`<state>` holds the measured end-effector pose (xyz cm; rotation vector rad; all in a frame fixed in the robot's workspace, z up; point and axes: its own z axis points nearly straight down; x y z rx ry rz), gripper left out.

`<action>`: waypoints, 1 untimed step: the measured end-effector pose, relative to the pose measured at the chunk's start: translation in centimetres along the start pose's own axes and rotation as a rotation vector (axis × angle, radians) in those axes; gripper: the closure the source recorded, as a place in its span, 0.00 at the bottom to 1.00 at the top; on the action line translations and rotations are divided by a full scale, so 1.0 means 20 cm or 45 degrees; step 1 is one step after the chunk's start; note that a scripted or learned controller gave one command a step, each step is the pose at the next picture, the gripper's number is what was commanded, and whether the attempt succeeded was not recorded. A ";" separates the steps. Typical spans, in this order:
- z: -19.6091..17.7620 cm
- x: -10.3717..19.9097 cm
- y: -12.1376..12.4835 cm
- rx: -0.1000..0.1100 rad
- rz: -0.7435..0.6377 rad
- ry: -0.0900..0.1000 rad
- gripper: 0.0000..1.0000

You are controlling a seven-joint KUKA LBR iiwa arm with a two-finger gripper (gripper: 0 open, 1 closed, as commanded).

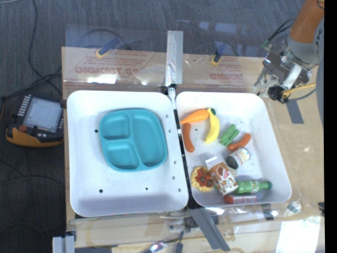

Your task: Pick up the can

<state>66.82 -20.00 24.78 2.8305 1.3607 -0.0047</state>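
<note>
Green bottle (253, 185) lies on its side along the near wall of the right bin (272, 132), with a small red item (246, 198) just in front of it against the rim; what that item is can't be made out.

Right bin contents, near to far:
- carton (224, 177), tilted, touching the bottle's left end
- pizza slice (201, 178), just left of the carton
- can (238, 157), lying tilted, right of the bin's middle, just above the carton and apart from the bottle
- small orange sausage (242, 140), just beyond the can
- green pod (228, 135), beside that sausage
- banana (212, 126) and carrot (195, 116), touching near the far left corner
- longer orange sausage (187, 138), along the left wall

Left bin (74, 141): blue divided plate (131, 139), roughly centred, nothing on it.

Arm: end effector (283, 74) is outside the right bin, over the counter (305, 141) past the bin's far right corner, well apart from the can. It grips nothing visible; open or closed, cannot tell at this angle. Can not picked up.
</note>
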 end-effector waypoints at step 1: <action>-0.04 0.00 0.00 0.000 -0.001 -0.008 1.00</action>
